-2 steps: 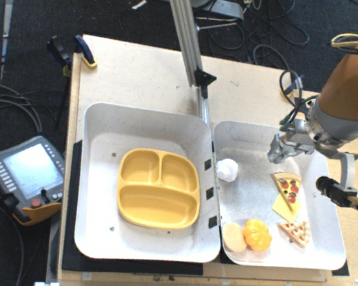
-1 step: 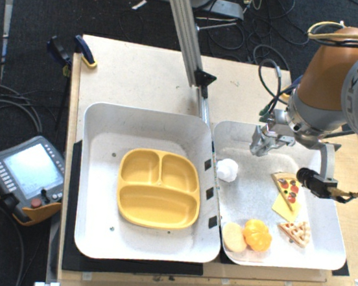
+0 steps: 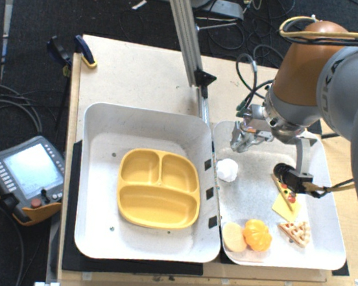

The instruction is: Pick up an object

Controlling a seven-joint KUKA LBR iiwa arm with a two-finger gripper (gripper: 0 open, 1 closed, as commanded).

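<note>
Hovering above the far part of the right bin [image 3: 250, 197], the hand [image 3: 243, 141] hangs from the grey arm [image 3: 350, 83], which comes in from the view's right with its orange band [image 3: 308, 55] uppermost. Whether the hand is released or clenched cannot be told from this slant, and nothing can be seen grasped in it.

Take the white lump [image 3: 226, 169] as the mark. It lies on the floor of the right bin, close to the wall shared with the left bin [image 3: 98, 161]. The hand is just beyond the lump, a little to the view's right, and apart from it. Nearer the camera than the lump, by the bin's front rim, a pale round piece [image 3: 233, 238] touches an orange fruit piece [image 3: 258, 235]. To the view's right of the lump lies a yellow wedge [image 3: 284, 205], and nearer the camera than that wedge is a waffle-like slice [image 3: 295, 232]. To the view's left of the lump, across the shared wall, a yellow divided plate [image 3: 158, 189] lies flat in the left bin. Both bins rest on the pale worktop [image 3: 129, 74].
</note>
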